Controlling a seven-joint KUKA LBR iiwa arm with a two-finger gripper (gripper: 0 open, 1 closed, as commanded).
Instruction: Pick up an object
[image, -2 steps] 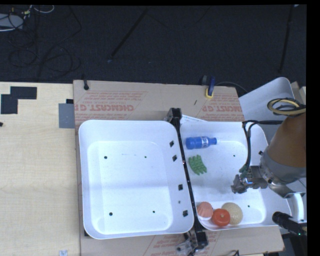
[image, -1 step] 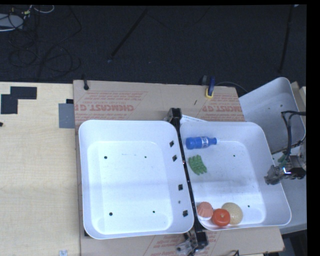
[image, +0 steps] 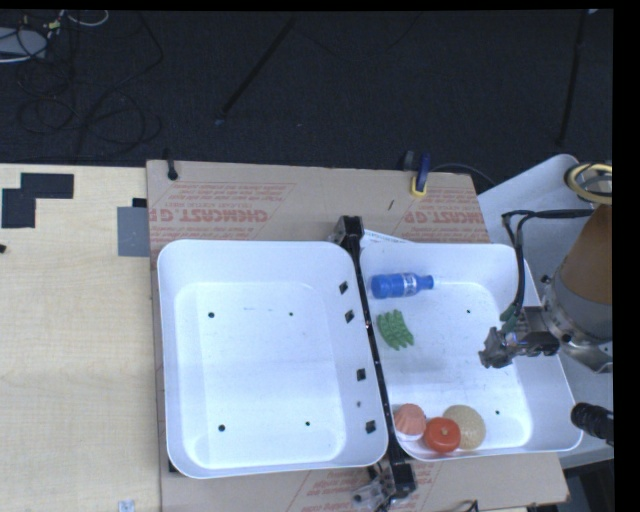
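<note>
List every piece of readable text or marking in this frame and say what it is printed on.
"CHEMCRAFT, G P": red print on the cardboard sheet under the bins, upside down in this view, partly legible, so the reading is uncertain.
Same red print repeats at the sheet's upper right and along its bottom edge: too cut off to read.
Blue bottle label: too blurred to read.

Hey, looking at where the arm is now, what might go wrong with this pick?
1. The gripper sits near the right bin's right wall, apart from every object, so it may close on nothing.
2. The red piece, pink piece and tan piece crowd one corner; grabbing one could knock the others.
</note>
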